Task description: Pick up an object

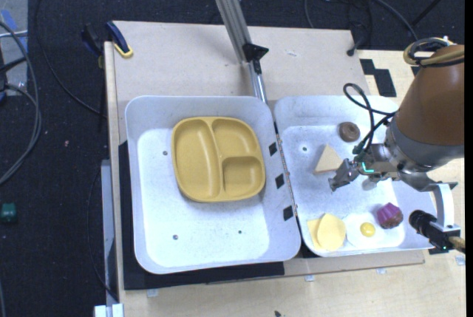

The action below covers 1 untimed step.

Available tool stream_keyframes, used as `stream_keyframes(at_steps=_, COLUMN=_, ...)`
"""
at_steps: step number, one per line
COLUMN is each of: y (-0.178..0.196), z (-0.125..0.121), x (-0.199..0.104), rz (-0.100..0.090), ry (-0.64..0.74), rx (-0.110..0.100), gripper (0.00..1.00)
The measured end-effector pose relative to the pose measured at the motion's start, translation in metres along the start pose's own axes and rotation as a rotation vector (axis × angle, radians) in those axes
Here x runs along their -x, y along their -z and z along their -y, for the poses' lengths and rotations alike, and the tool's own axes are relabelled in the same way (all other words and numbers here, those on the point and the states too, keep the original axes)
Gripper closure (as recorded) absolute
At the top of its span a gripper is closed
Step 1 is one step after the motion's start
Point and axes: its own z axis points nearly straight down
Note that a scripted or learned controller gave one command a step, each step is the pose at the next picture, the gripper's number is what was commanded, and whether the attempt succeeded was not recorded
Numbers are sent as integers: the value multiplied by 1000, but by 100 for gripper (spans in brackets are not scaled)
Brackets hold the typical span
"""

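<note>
The gripper [341, 179] is seen mid right bin [295, 112], beside the tan wedge [327, 159]; finger state cannot be told. Five objects are counted there; one yellow tray [218, 158] is held by the left bin [148, 234]

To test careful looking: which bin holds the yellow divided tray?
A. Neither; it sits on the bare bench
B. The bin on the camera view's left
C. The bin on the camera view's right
B: the yellow divided tray lies inside the left bin, while the right bin holds the small food-like pieces and the hand.
</note>
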Motion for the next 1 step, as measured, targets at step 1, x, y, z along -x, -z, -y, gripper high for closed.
stream_keyframes(at_steps=1, y=1, z=-1, x=0, rz=0, ry=0, rx=2, gripper=0)
